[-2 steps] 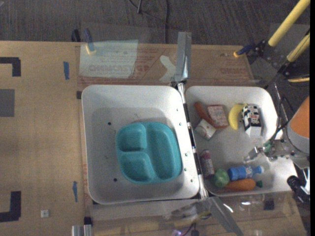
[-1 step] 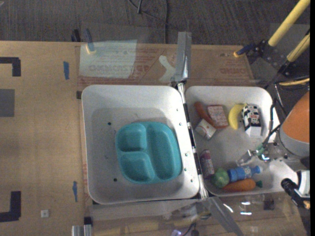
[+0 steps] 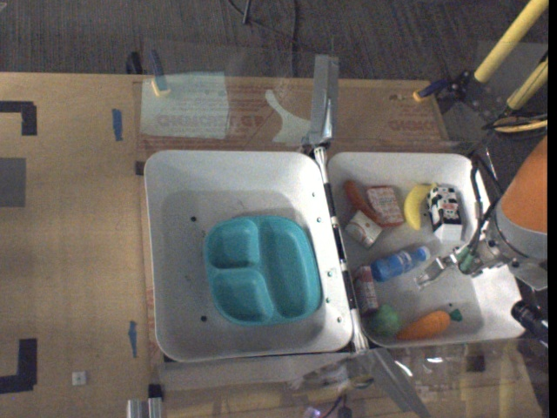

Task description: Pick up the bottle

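Your bottle point(image 3: 399, 263) lies on its side near the middle of the right bin point(image 3: 497, 324), blue body with a white cap pointing toward the lower left of the frame. Nothing grips it. Just to its right, low in the right half of the frame, you see the gripper point(image 3: 434, 272) coming in from the right edge, its pale fingers point(image 3: 429, 276) reaching toward the blue end of the bottle, close to it, though whether they touch it is too blurred for you to tell. How far those fingers are spread is also something you cannot tell. Nothing visible sits between them.

Around the bottle you have a small white carton point(image 3: 363, 228) just above and left of it, a red-and-white packet point(image 3: 384, 205) above that, a banana point(image 3: 417, 205) toward the upper right of the bin, and a black-and-white box point(image 3: 446, 207) beside the banana. Below the bottle, along the bin's lower edge, lie a green ball point(image 3: 385, 321) and a carrot point(image 3: 425, 325). A dark can point(image 3: 366, 289) rests against the bin's left wall, just below the cap.

In the left bin point(image 3: 174, 198), middle of the frame, you see a teal tray point(image 3: 261, 268) with three compartments.

The arm's orange band point(image 3: 531, 198) shows at the right edge
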